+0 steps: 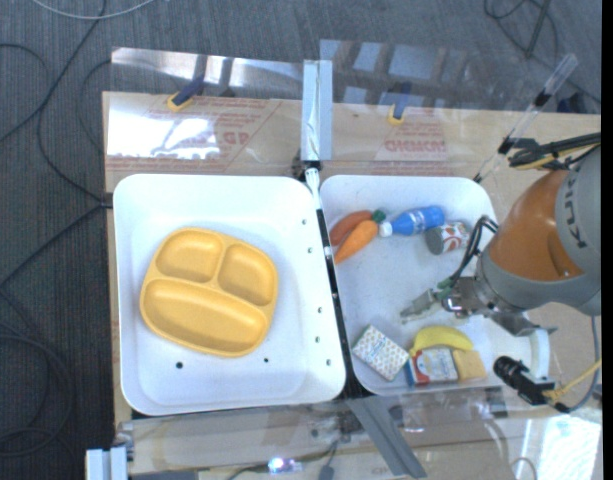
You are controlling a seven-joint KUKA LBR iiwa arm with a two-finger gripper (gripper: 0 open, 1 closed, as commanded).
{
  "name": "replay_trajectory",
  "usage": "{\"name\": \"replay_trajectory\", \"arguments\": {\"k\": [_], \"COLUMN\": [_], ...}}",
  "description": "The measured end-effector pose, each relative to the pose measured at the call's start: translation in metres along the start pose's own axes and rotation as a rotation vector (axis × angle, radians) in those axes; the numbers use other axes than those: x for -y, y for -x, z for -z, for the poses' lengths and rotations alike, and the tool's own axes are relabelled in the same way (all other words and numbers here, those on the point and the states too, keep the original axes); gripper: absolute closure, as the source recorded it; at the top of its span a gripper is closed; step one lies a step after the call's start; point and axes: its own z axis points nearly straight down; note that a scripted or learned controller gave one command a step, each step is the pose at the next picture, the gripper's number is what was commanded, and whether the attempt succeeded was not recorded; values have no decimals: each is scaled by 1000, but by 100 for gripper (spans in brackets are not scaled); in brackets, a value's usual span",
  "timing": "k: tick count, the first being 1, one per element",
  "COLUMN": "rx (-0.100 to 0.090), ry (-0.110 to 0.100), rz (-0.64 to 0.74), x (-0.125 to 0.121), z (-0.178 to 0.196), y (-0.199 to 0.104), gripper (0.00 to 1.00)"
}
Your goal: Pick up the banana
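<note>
Dark grey carpet floor strewn with cables surrounds the bench

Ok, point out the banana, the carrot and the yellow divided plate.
banana (444, 339), camera view, middle of its yellow curve.
carrot (355, 238), camera view, middle of its orange body.
yellow divided plate (201, 313), camera view, floor of its large front compartment.

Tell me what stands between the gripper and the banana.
Nothing visible does. The metal two-finger gripper hovers in the right white bin, just up-left of the yellow banana, with bare bin floor between them. A red-and-white packet lies touching the banana's far side.
</note>
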Motion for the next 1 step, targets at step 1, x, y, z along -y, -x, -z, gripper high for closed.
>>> {"name": "replay_trajectory", "arguments": {"k": [1], "rx": [7], "ry": [3], "rz": [0], "x": [1], "z": [0], "y": [-4], "gripper": [0]}}
